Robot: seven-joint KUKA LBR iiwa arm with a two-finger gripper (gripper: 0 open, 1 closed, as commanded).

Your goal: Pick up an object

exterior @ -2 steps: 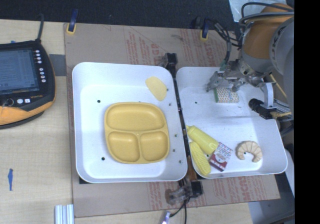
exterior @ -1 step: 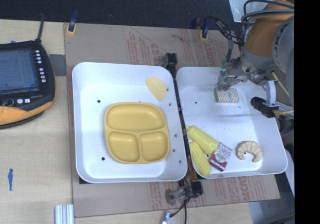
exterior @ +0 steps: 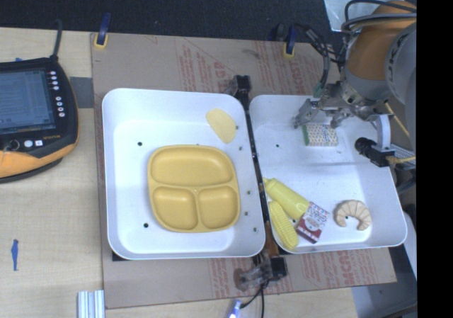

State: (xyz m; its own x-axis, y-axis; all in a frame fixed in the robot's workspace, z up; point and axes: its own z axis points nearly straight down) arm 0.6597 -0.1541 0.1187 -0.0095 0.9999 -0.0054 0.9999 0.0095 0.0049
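My gripper (exterior: 320,117) hangs over the far part of the right bin (exterior: 368,168), its two fingers spread apart and open. Just in front of the fingertips lies a small speckled white sponge with a green edge (exterior: 322,137); it rests on the bin floor and is not between the fingers. Near the right bin's front lie two yellow corn cobs (exterior: 286,197) (exterior: 282,226), a red and white packet (exterior: 311,222) and a croissant (exterior: 353,214). The left bin (exterior: 124,168) holds a yellow divided plate (exterior: 192,188) and a pale yellow oval piece (exterior: 221,125).
A teach pendant with a screen (exterior: 28,115) sits on the bench at the left. The grey arm with its orange band (exterior: 375,47) and cables stands over the right bin's far right corner. Clamps (exterior: 101,32) pin the cardboard mat at the back.
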